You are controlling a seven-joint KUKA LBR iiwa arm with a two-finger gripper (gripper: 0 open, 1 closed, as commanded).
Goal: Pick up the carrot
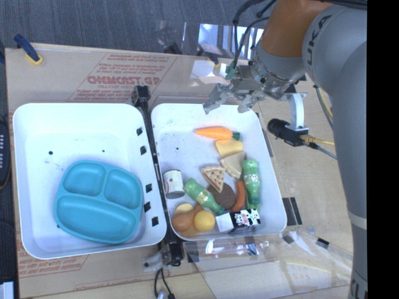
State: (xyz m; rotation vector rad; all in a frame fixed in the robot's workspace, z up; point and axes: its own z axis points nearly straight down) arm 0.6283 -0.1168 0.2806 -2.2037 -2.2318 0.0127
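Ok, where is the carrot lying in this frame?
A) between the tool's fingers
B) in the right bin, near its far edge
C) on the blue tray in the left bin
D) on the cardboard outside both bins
B: the carrot lies on the right bin's floor near the far edge, with the tool above it.

A broad grey arm (340, 55) is seen, ringed by an orange band (293, 11) above the wrist. Black cables (249, 8) are looped beside the band, and a metallic two-finger gripper (229, 101) is mounted below it.
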